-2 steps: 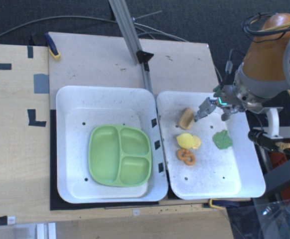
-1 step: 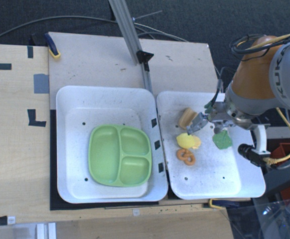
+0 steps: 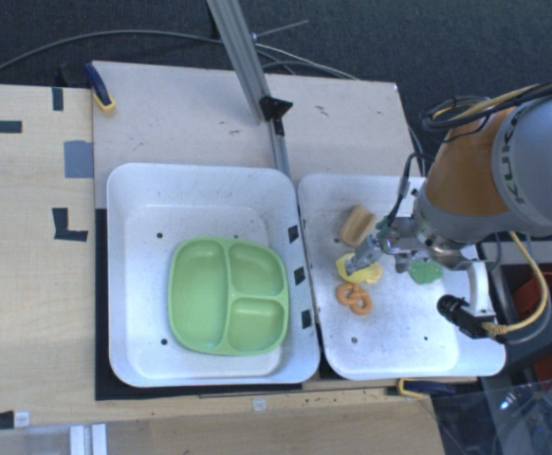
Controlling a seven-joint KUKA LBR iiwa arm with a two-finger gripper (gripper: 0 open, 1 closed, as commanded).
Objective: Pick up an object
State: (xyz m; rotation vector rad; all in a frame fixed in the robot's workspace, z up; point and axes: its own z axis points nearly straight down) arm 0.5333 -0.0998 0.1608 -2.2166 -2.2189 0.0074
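Observation:
In the right bin [image 3: 404, 339] lie a tan block [image 3: 357, 224], a yellow piece [image 3: 371, 275], an orange pretzel-shaped piece [image 3: 355, 298] and a small green piece [image 3: 426, 273]. My gripper [image 3: 365, 257] reaches in from the right and hangs low over the yellow piece, covering part of it. The tan block sits just above and left of the gripper, and the orange piece just below it. The green piece lies under the wrist, partly hidden.
The left bin [image 3: 138, 207] holds a light green divided plate [image 3: 229, 295]. A metal pole [image 3: 248, 60] slants over the bench to the rim between the bins. Black cable and a connector [image 3: 461, 316] hang by the right bin's right side.

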